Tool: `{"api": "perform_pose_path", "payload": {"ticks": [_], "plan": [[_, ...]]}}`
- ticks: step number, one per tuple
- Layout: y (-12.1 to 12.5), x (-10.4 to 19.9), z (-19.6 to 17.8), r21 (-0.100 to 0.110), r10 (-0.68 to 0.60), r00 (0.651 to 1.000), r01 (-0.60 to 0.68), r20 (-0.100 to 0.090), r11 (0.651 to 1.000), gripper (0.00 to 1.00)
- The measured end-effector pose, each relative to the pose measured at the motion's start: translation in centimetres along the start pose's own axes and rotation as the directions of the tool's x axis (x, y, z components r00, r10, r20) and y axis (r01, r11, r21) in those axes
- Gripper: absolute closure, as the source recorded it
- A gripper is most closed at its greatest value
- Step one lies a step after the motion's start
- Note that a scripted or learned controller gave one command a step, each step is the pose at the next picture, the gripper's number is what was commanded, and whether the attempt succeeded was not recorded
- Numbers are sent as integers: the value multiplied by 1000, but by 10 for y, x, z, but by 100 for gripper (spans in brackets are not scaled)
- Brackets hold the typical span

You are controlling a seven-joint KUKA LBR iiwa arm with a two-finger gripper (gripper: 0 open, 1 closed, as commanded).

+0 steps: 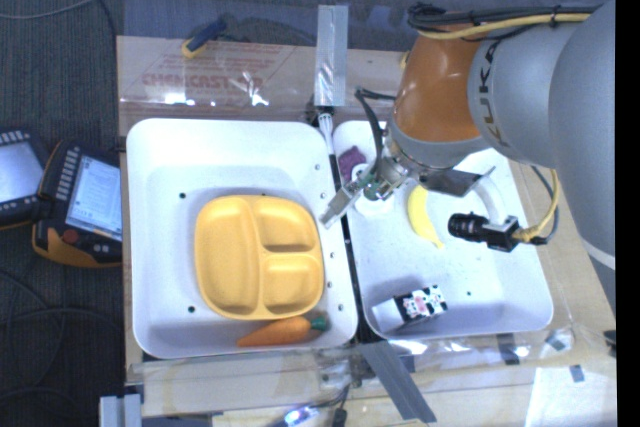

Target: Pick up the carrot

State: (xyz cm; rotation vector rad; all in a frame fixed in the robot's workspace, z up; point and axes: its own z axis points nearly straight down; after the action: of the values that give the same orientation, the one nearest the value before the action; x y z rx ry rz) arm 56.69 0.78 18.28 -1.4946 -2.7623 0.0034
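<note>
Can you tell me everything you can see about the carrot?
The carrot is orange with a small green tip at its right end. It looks smooth, like a plastic toy. It lies flat, nearly level, along the near wall of the left bin, right beside the yellow plate. Nothing grips it.

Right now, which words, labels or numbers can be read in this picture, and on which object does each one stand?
"KUKA": dark letters on the grey robot arm, partly cut off.
Red print on the clear plastic sheet: too faint to read.
Lit screen of the orange handheld controller: too small to read.
Small black-and-white box: markings too blurred.
</note>
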Motion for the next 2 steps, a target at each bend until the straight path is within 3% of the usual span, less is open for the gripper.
{"api": "perform_pose_path", "payload": {"ticks": [1, 2], "plan": [[-4, 20, -1, -2, -450, 893, 450, 1, 893, 0], [1, 16, 0, 1, 108, 994, -108, 0, 994, 0]]}}
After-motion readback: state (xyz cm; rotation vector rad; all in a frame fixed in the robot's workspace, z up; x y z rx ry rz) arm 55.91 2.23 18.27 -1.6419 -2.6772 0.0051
